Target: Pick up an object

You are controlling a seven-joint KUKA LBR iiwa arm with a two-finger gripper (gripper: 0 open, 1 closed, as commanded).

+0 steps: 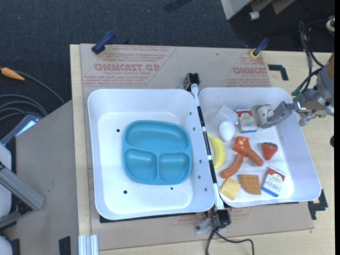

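Jaws [273,114]: you cannot tell their state. They hang near the small carton [246,120] in the right bin [307,158]; neighbours like the egg [227,130] crowd it, risking a slip.

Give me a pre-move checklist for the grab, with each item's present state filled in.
1. Gripper over the right bin: ok, near its upper right part.
2. Gripper free of load: cannot tell.
3. Target nearby: ok, a small carton and a white egg lie just left of it.
4. Strawberry isolated for a clean grasp: ok.
5. Sausage and orange toy apart: not ok, they touch.
6. Blue tray out of the way: ok, in the left bin.
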